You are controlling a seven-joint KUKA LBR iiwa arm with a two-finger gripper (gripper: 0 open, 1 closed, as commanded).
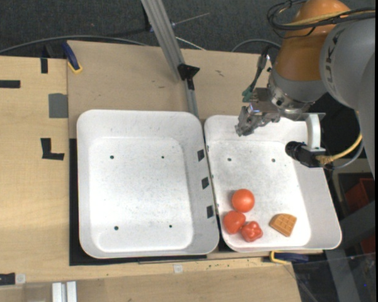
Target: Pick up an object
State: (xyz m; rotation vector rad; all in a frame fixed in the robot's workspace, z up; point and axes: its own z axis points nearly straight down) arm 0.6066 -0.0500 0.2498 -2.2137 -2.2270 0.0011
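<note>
Red tomato (242,200), waffle (283,224), claw (246,128) above

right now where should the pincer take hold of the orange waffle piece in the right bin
Come straight down on the waffle piece and close across its two flat sides. It lies flat, apart from the red items to its left, so both sides look free. The right bin wall is close on its near side, so keep the fingers off that edge. The pincer is at the bin's far end.

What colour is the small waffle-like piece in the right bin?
Orange-tan, with a grid pattern; the waffle piece shows in the camera view.
</note>
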